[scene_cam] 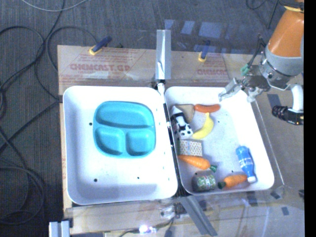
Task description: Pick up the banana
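A yellow banana (205, 127) lies curved in the upper middle of the right bin (260, 132), just below an orange-red sausage (207, 108). My gripper (242, 89) hovers over the bin's far right corner, above and to the right of the banana and well apart from it. Its two fingers (228, 90) are spread with nothing between them.
The right bin also holds a black-and-white toy (181, 124), a patterned block (190, 146), two carrots (194, 161) (233, 181), a dark can (204, 182) and a blue bottle (245, 162). A blue sectioned tray (125, 128) sits in the left bin (79, 172).
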### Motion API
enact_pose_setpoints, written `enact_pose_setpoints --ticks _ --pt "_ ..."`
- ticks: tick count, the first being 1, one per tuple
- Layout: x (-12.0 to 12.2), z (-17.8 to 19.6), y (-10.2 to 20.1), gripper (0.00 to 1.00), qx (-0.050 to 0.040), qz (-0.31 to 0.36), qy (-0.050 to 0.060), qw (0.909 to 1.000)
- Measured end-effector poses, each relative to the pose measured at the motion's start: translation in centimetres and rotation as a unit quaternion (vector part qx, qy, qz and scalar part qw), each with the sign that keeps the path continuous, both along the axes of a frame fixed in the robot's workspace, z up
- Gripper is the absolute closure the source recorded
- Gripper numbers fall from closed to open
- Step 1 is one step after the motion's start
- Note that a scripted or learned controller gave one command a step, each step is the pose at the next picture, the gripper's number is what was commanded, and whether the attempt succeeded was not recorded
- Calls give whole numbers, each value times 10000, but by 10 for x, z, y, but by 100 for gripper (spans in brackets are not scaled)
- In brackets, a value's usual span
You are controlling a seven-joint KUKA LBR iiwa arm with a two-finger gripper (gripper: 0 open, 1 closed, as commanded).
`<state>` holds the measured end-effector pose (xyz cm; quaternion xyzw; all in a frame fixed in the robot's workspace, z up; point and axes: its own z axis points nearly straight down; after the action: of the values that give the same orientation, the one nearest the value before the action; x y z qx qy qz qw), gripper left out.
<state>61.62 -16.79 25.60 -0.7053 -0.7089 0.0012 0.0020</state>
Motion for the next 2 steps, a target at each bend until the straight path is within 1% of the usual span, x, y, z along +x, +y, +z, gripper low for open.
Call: enact_pose_setpoints --ticks 1,2 --pt "-15 -147 23 0 6 195 5 9998" --pt "-14 -138 24 100 21 209 3 9998"
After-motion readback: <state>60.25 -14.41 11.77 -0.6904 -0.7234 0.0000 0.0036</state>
